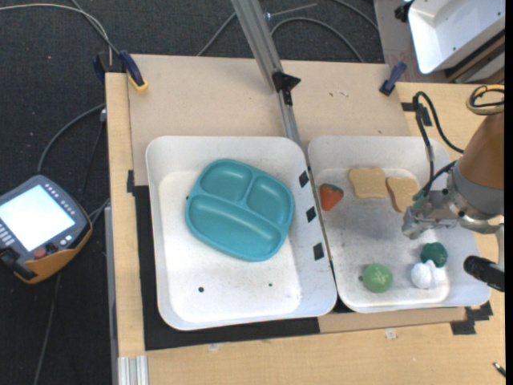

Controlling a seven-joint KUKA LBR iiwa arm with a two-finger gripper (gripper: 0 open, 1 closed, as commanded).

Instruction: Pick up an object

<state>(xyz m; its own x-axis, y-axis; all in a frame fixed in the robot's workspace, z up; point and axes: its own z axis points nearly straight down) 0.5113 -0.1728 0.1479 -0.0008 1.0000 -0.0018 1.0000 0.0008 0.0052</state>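
- Across the right bin [353,295] lay the candidate objects: two tan bread-like pieces [368,183] and [401,191] near the far wall, a red strawberry-like item [330,196] by the left wall, a green round item [376,277] near the front, and a dark green piece [434,254] just beside a white piece [424,275] at the front right.
- Gripper [417,219] hung low over the right side of this bin, between the right-hand tan piece and the dark green piece; jaw state could not be told, and nothing was visibly held.
- Step judged: approach, no grasp yet. Next move called for settling on one target and descending squarely.
- Arm reached in from the right, orange band [489,155] above the wrist.
- Left bin [172,215] held a teal divided plate [240,208].
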